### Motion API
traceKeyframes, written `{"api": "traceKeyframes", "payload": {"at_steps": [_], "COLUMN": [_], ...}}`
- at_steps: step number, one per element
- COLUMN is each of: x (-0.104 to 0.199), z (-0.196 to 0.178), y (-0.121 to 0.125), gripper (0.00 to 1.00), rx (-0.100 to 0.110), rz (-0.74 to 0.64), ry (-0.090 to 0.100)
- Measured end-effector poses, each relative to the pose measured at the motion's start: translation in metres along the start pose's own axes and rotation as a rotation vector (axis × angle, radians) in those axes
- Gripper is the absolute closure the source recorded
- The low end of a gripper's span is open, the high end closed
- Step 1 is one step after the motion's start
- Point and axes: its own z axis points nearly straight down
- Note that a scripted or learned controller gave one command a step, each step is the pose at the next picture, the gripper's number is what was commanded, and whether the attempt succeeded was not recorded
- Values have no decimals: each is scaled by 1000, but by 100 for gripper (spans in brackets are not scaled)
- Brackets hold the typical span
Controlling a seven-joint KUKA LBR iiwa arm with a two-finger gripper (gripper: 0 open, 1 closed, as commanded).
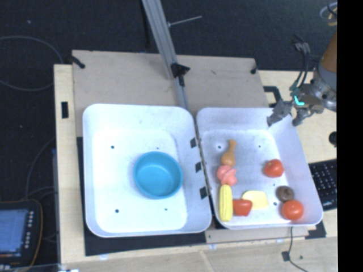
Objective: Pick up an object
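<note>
Tomato (292,209): in right bin (249,120), well below gripper (288,115).
Gripper: fingers spread, empty, over bin's far right corner.
Risk: crowded corn (225,202) and cheese (256,199); likely slipping off round tomato.

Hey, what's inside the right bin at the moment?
The right bin holds two tomatoes, a corn cob, a drumstick, a pink piece, a brown doughnut, and a red piece partly covering a yellow piece.
</note>
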Motion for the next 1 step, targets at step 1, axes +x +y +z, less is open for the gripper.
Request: {"api": "traceKeyframes", "payload": {"at_steps": [1], "x": [0], "z": [-4], "y": [1], "gripper": [0], "rx": [-8], "rz": [-1], "ry": [-2]}}
